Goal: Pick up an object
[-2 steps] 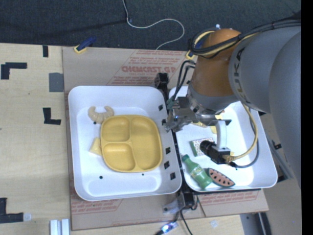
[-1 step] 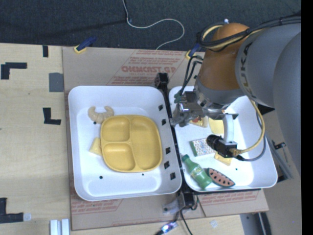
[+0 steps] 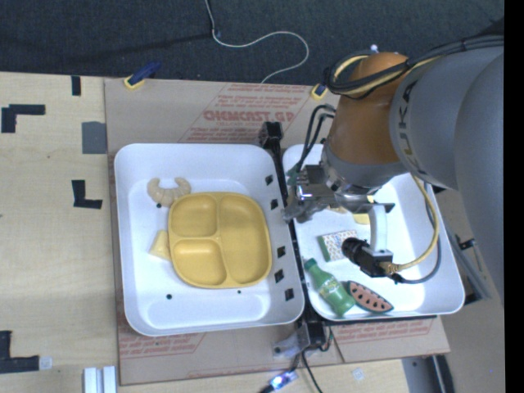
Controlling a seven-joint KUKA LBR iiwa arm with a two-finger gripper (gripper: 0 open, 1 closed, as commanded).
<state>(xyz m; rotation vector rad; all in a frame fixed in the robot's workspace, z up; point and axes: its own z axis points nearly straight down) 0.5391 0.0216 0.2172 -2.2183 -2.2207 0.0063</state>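
Two white bins side by side on the counter [image 3: 49, 244]: left bin [image 3: 135, 301], right bin [image 3: 446, 297]. A sheet of printed brown cardboard [image 3: 233, 109] lies under both bins. Black tape marks [image 3: 82, 193] on the counter at left. A thin white cable [image 3: 270, 38] loops over dark carpet [image 3: 98, 19] beyond the counter's far edge.

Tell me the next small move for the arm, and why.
Probably shift toward the near edge of the right bin and descend over the green bottle. The gripper sits at that bin's left wall with nothing seen between its fingers, while the bottle and the watermelon slice lie apart from it, nearer the front.
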